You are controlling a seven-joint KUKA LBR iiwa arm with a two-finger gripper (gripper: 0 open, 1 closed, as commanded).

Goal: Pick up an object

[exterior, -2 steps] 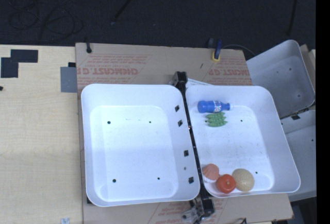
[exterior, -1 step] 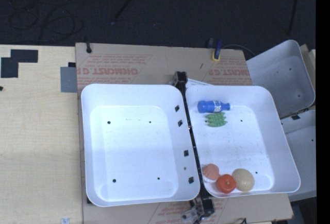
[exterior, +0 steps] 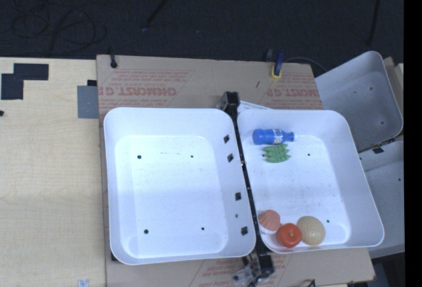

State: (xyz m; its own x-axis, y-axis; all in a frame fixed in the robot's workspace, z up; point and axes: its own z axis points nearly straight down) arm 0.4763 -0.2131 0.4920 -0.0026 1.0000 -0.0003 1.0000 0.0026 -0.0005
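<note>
Blue bottle (exterior: 271, 136) lies flat, long axis left-right, pointing right.

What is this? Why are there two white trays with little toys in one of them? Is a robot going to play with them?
You are looking down from a camera fixed above a workbench. On it sit two shallow white bins side by side, the left bin and the right bin, resting on a sheet of brown cardboard.

The little things all lie in the right bin. Near its far end is a small blue bottle lying on its side, and just in front of it a green bumpy toy. At the near corner three round things huddle together: a pinkish one, a red one and a tan one.

A robot arm works at this bench, reaching in from the right. Its job is to pick up one of these things. At this moment all five lie loose in the bin.
</note>
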